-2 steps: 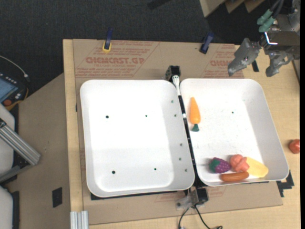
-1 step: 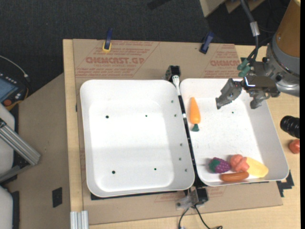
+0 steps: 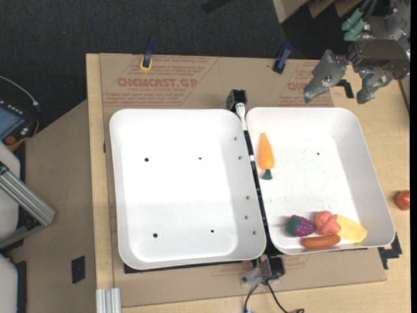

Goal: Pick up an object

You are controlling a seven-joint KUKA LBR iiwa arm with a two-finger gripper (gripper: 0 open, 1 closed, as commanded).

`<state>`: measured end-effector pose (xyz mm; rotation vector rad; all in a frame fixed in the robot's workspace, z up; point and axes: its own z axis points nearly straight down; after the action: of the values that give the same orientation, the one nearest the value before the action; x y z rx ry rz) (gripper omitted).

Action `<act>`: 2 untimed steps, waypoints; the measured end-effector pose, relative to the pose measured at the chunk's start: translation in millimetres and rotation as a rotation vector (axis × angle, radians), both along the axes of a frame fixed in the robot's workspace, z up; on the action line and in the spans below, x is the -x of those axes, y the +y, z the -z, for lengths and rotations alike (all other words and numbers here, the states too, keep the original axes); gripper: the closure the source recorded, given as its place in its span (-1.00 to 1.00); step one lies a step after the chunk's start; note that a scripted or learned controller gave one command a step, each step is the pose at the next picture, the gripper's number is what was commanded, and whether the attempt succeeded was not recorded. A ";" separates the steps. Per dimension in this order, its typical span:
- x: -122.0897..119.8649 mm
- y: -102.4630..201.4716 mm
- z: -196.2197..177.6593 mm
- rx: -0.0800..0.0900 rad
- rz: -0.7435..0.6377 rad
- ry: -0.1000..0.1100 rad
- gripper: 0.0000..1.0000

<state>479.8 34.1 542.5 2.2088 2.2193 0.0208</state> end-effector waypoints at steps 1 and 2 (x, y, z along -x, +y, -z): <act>1.9 -15.4 152.0 0.004 0.009 0.034 -1.00; -0.1 28.1 26.0 -0.001 0.000 0.001 -1.00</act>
<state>479.9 62.2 516.5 2.2096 2.2206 0.0200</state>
